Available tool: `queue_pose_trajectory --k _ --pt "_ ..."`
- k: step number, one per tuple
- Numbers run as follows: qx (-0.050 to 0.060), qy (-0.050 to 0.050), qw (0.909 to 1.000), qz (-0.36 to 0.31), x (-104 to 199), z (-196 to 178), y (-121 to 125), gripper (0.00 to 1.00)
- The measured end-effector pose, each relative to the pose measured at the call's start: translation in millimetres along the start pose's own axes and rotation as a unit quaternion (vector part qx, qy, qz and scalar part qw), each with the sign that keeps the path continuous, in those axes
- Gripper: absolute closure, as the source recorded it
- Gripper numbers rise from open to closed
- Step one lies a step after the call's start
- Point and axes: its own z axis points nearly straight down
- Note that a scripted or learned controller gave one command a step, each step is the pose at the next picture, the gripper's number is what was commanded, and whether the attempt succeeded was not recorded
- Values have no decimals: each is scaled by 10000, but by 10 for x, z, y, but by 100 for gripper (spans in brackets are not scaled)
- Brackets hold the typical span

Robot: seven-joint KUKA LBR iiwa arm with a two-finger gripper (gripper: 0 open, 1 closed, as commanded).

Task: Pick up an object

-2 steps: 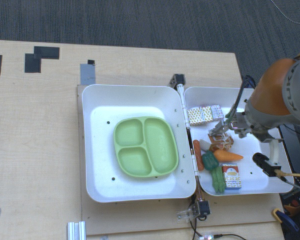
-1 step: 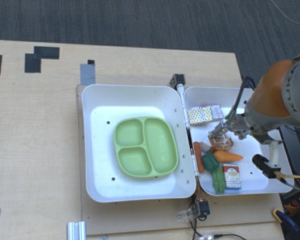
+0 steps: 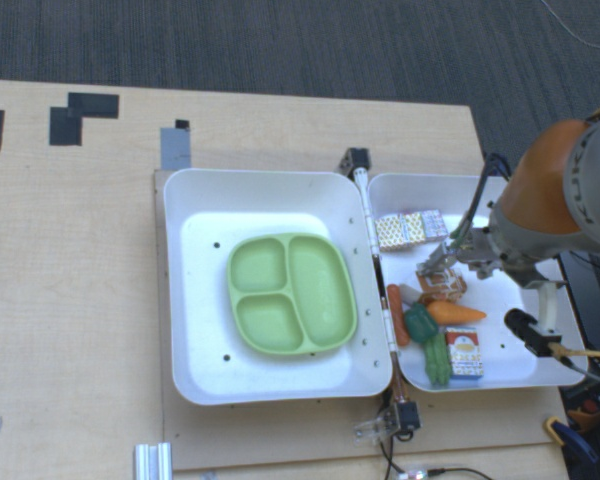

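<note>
In the right bin (image 3: 525, 366) lie several toy foods. A patterned white box (image 3: 410, 229) rests near its far left corner. A brown and white item (image 3: 444, 288) sits in the middle, with an orange carrot (image 3: 458, 313) just in front of it. A red sausage (image 3: 394, 314) lies along the left wall, beside a dark green pepper (image 3: 420, 323) and a green cucumber (image 3: 438, 360). A small red and white carton (image 3: 464, 354) is at the front. My gripper (image 3: 442, 265) hangs low over the brown and white item, partly covering it. Nothing visibly hangs from it.
The left bin (image 3: 195, 298) holds a light green divided plate (image 3: 291, 293) with three compartments. A metal clamp (image 3: 357, 160) stands at the far end of the wall between the bins. The arm's grey body and orange band (image 3: 545, 183) cover the right bin's far right side.
</note>
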Motion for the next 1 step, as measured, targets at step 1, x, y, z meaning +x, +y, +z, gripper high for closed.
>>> queue_pose_trajectory --k 1 --pt "1 1 10000 7 0 0 -1 0"
